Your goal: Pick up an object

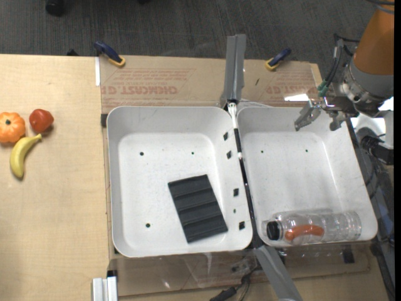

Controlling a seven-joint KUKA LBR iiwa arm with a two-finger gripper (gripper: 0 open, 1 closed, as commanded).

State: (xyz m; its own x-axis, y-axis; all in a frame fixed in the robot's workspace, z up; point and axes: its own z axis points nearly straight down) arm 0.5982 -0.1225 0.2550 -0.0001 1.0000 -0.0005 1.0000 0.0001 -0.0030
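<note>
Where the right bin meets its near wall, a clear plastic bottle lies on its side, black cap pointing left. In the left bin, a black ridged block rests tilted. Farther back, the gripper hangs over the right bin's far edge, fingers spread, holding nothing.

Lighting even, bright, overhead. Mild glare on white bins. Soft shadows under bin rims. Focus slightly soft; clear bottle contents possibly blurred.
</note>
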